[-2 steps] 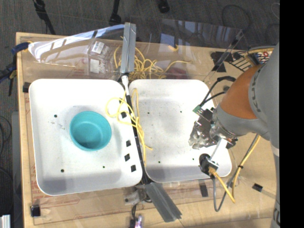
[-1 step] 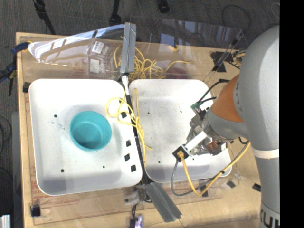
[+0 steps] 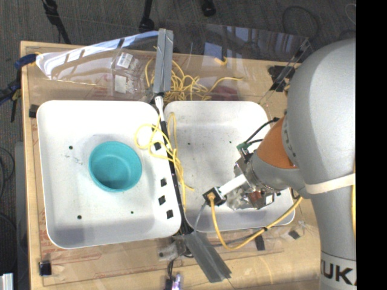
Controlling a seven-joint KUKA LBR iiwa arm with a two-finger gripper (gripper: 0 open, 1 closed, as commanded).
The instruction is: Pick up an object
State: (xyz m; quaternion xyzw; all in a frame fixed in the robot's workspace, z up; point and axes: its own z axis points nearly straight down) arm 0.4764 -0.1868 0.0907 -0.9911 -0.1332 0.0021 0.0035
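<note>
A teal bowl point(image 3: 115, 165) sits upright near the middle of the left bin point(image 3: 60, 132). My gripper point(image 3: 243, 199) is down low in the front right part of the right bin point(image 3: 205, 132), far from the bowl. The grey arm with its orange band point(image 3: 275, 150) comes in from the right and hides that corner of the bin. Something small and dark shows beneath the wrist, too indistinct to name.
Yellow cables point(image 3: 158, 139) loop over the divider between the bins and pile up behind them point(image 3: 181, 83). Another yellow cable point(image 3: 254, 237) runs along the right bin's front edge. A clear plastic sheet point(image 3: 97, 65) lies behind the left bin. Black clips point(image 3: 164, 186) line the left bin's right wall.
</note>
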